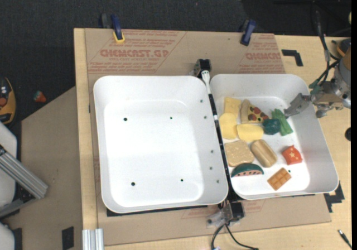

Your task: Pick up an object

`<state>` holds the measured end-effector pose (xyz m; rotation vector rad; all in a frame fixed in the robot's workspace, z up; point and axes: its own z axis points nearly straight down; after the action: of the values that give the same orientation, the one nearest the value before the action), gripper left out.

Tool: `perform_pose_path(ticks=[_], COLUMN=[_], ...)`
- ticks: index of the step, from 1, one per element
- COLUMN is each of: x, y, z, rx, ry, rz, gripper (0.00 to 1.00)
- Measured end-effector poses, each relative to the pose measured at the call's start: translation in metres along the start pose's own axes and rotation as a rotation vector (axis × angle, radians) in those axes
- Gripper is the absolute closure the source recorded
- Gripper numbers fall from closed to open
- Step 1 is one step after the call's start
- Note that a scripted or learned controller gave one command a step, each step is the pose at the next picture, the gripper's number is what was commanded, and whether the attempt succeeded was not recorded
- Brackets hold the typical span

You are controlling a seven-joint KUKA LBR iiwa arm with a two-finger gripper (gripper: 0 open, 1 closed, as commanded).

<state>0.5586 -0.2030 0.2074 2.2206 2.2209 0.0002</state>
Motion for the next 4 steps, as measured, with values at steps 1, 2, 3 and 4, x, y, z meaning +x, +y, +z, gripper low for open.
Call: perform_pose_path(ticks=[1,2,3,4], x=[0.043,0.071,0.068,0.116], y=[0.043,0.001,0.004,0.053], z=[0.078,0.124,0.11,0.016], rx=[0.005,0.004,-0.005,-0.013], ry=[0.003,0.001,-0.003,0.0], rz=[-0.006,0.001,0.002,-0.007], gripper=[0.0,0.0,1.0,1.0])
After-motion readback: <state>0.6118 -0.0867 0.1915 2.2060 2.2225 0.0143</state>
